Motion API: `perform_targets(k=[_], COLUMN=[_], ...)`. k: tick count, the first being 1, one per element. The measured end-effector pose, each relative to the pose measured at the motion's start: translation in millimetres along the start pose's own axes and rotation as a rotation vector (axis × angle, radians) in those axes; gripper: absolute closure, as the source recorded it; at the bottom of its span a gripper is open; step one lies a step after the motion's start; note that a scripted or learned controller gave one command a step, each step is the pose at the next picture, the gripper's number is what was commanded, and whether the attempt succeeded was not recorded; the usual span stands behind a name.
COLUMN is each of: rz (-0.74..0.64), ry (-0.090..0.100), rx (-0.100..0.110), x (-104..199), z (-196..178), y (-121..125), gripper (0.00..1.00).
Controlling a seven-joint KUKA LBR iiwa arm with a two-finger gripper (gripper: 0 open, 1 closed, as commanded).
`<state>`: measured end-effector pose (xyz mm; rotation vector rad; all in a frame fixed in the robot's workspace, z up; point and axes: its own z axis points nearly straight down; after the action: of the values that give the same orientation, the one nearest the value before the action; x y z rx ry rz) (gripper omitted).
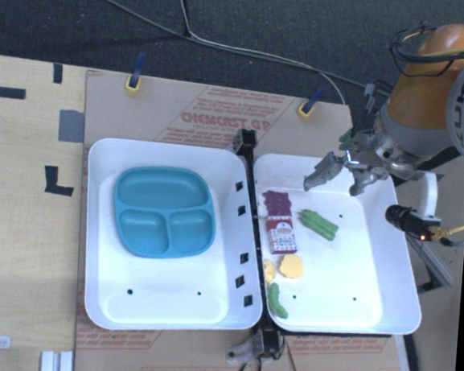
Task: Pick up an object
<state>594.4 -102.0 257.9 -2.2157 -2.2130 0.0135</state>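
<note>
My gripper (339, 180) hangs over the far part of the right bin (369, 273), its two fingers spread apart and open with nothing between them. Below and left of it in that bin lie a purple grape bunch (276, 201), a red and white packet (282, 233), a green okra-like pod (319, 224), a yellow round piece (291, 267), a small pale yellow piece (269, 270) and a small green pod (277, 302). The green okra-like pod is the nearest of them to the fingers.
The left bin (124, 308) holds a blue divided plate (165, 212). A black divider (246, 222) with clips runs between the bins. Two yellow clamps (133, 82) (306, 108) hold the cardboard at the back. A black cable crosses the dark floor beyond.
</note>
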Motion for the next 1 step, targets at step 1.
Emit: perform_targets(k=[1], rz=[-0.003], ry=[-0.001], rx=[-0.012], x=[0.2], z=[-6.7], y=[2.0], gripper=[0.00])
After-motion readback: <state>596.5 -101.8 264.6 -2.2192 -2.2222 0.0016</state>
